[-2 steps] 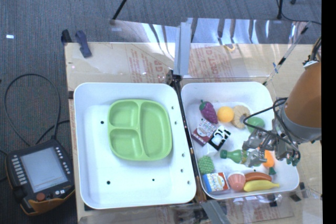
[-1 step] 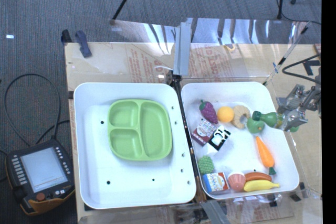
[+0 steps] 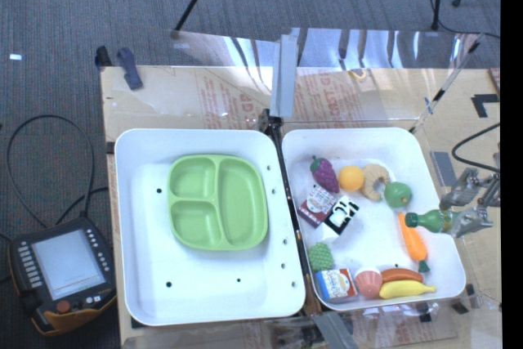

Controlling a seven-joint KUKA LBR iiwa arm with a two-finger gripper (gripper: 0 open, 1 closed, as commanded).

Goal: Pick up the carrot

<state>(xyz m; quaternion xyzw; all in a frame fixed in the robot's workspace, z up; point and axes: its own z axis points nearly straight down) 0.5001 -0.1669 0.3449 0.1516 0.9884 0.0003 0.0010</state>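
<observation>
The carrot [image 3: 413, 241] is a small orange toy with a green tip. It lies in the right bin [image 3: 409, 139] near its right wall, pointing towards the front. My gripper [image 3: 464, 208] is at the right edge of the view, just outside that wall, up and to the right of the carrot. Its two metal fingers [image 3: 458, 194] stand apart with nothing between them, so it is open. A green bottle [image 3: 429, 218] lies between the gripper and the carrot's upper end.
The right bin also holds a green apple [image 3: 398, 194], an orange [image 3: 351, 178], purple grapes [image 3: 324, 173], a banana [image 3: 406, 288] and several small boxes. A green divided plate [image 3: 219, 202] lies in the left bin [image 3: 147, 257]. A tablet [image 3: 59, 264] sits on the floor at left.
</observation>
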